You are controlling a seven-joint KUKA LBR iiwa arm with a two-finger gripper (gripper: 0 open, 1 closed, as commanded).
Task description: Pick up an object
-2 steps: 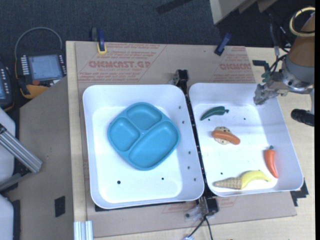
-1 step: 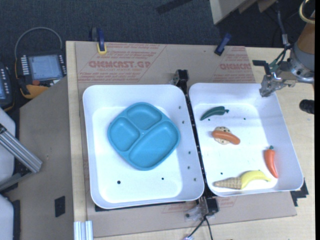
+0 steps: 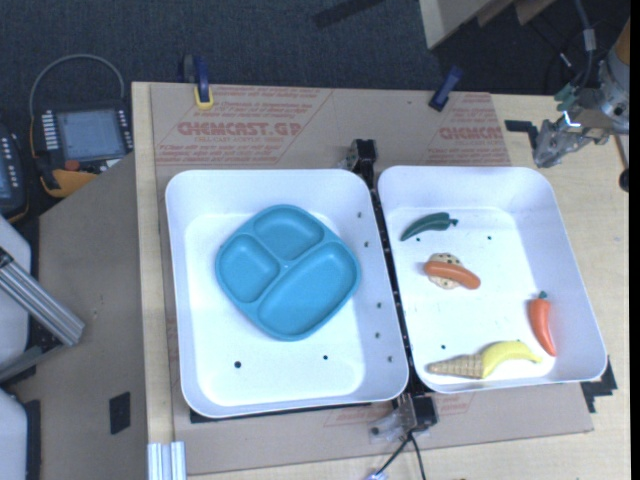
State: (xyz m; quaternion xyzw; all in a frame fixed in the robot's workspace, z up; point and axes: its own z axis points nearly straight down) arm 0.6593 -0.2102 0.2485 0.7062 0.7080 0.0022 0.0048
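Note:
The right bin point(image 3: 570, 258) holds a green pepper point(image 3: 430, 225) near its back left, a hot dog point(image 3: 452, 273) below it, an orange carrot point(image 3: 541, 325) by the right wall, and a yellow banana point(image 3: 515, 356) with a tan cone point(image 3: 455, 368) along the front. My gripper point(image 3: 552, 146) hovers beyond the right bin's back right corner, over the bench and apart from every object. Nothing is seen in it.
A blue divided plate point(image 3: 288, 283) lies in the middle of the left bin point(image 3: 190, 268). Clamps point(image 3: 203, 83) sit at the board's back edge. A pendant with a screen point(image 3: 90, 133) rests at the far left.

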